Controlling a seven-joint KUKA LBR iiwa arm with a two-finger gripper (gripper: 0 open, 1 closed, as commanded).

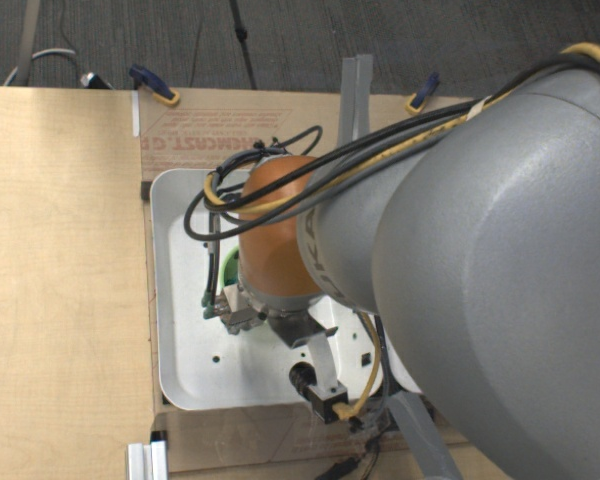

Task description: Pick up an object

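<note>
The big grey arm comes in from the right and covers most of the bench from where I stand, its orange band sitting right over the middle of the white bin. Black and yellow cables loop across the top of the orange band and trail back along the arm. Under the band the wrist points down into the bin, and the gripper is somewhere among the metal parts below it, low over the bin floor; the wrist blocks my sight of its tips, so whether it is open or closed, or has hold of anything, I cannot tell. Just left of the wrist, tucked against it, a small bit of a green object peeks out, lying in the bin; most of it is hidden behind the arm. The bin's left wall and near corner show bare white floor. The bin rests on a brown cardboard sheet, with a light wooden board to its left. Two blue clamps grip the far edge of the cardboard.
</note>
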